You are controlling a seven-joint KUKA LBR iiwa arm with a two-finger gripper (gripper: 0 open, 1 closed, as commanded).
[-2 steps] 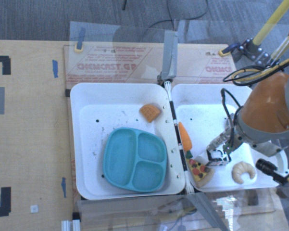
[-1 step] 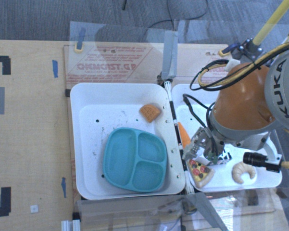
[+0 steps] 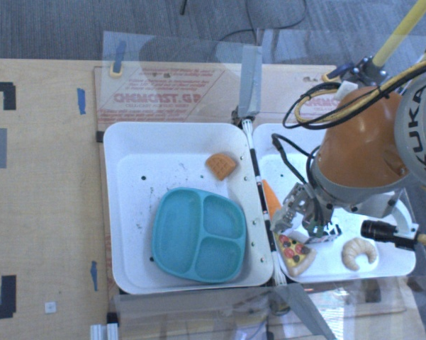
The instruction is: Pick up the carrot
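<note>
The carrot (image 3: 269,196) is a slim orange piece lying along the left wall of the right bin (image 3: 404,264), pointing toward the front. My gripper (image 3: 300,222) hangs just to its right, over the bin floor and a little above a pizza slice. It is open, with nothing between its fingers, and the left fingertip stands close to the carrot's lower end. The arm's orange band (image 3: 358,137) covers much of the right bin behind the gripper.
A toy pizza slice (image 3: 296,253) and a croissant (image 3: 359,252) lie at the front of the right bin. In the left bin (image 3: 120,211) sit a teal divided plate (image 3: 199,234) and a brown pastry piece (image 3: 221,165). Cables loop above the arm.
</note>
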